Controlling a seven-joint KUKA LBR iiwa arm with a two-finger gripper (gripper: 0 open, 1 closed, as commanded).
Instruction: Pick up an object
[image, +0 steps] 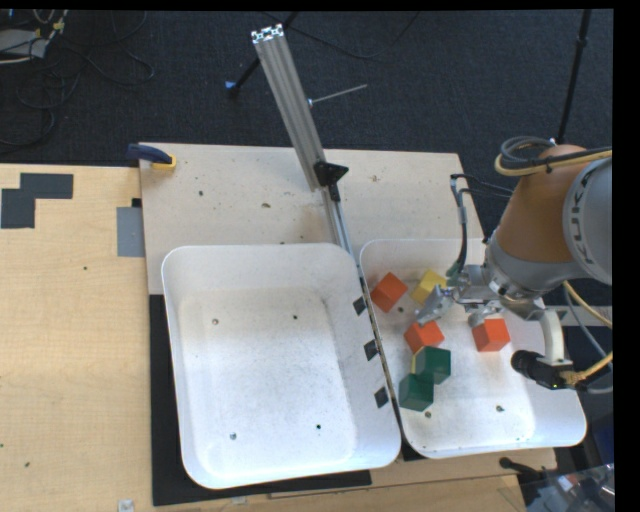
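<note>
Grey arm reached in from the right over the right bin (560, 425), end effector (462, 296) hung low among coloured blocks, its grip could not be told, yellow block (431, 284) just beside it, orange blocks (389, 291) and green blocks (432, 362) nearby.

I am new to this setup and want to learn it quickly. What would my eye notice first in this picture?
First, the big grey arm with an orange band reaching in from the right over the right white bin. Next, the cluster of small coloured blocks in that bin: an orange cube, a yellow block and two dark green blocks. The gripper sits low among them.
</note>
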